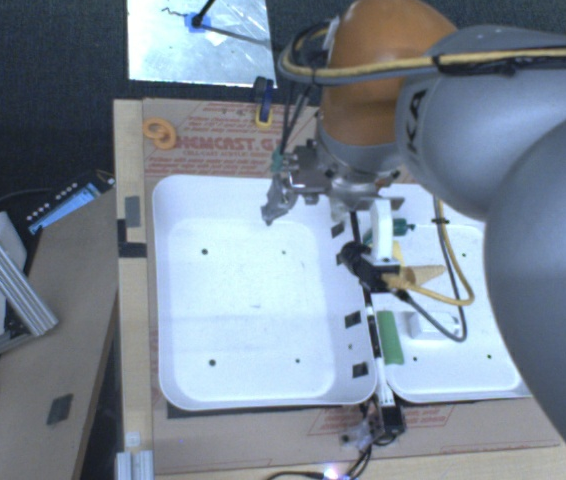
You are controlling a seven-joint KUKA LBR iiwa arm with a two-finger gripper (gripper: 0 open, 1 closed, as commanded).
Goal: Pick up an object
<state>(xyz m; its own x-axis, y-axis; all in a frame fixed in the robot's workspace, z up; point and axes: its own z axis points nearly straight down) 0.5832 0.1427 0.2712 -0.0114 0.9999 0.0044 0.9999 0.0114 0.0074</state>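
My gripper (277,204) hangs over the far right corner of the left white bin (193,368), close to its back rim, and I see nothing between its tips from this angle. In the right bin (463,373) a green oblong block (391,336) lies against the left wall, near the front. A tan wedge-shaped piece (419,278) lies further back in that bin. A small pale flat piece (425,325) lies just right of the green block. The arm's grey and orange body covers most of the right bin's far half.
The two bins meet along a raised divider (361,318) carrying black clips. A brown cardboard sheet (213,138) lies under the bins. An aluminium frame (3,278) stands off the bench at the left.
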